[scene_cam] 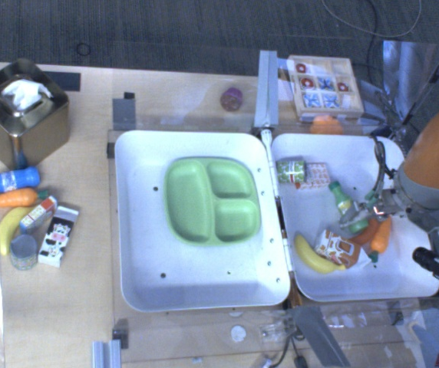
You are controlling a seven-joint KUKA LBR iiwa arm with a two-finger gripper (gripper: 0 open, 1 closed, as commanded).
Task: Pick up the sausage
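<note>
The left bin held a green divided tray. The right bin held a banana, a green bottle, a carton, and a reddish-brown sausage under the pincer, whose opening I cannot tell. No writing was legible.
</note>
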